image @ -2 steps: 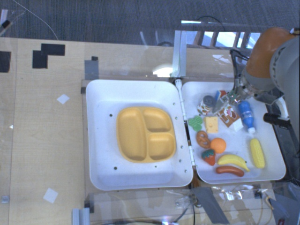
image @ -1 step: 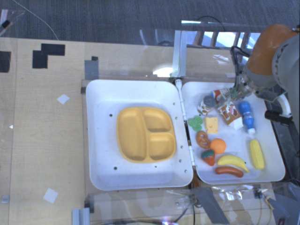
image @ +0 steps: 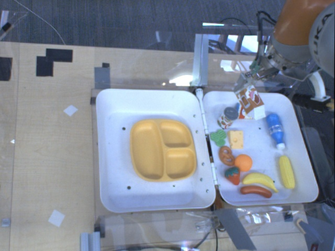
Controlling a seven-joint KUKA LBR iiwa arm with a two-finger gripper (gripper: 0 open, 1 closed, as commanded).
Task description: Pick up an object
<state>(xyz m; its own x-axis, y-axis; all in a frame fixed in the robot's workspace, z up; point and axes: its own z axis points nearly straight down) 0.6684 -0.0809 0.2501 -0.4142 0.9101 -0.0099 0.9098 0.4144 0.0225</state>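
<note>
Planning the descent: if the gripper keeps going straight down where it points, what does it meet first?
Most likely the carton, right under the gripper at the back of the right bin. From this slanted view I can't tell whether they already touch.

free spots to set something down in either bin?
Left bin: bare white floor rings the yellow tray. Right bin: open strip between cheese and blue bottle. Crowded along the lower left: pretzel, orange, banana, sausage.

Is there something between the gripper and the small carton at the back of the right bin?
Nothing visible. The gripper is directly above the carton, which leans tilted near the right bin's back wall. The can stands beside it, to the left.
</note>
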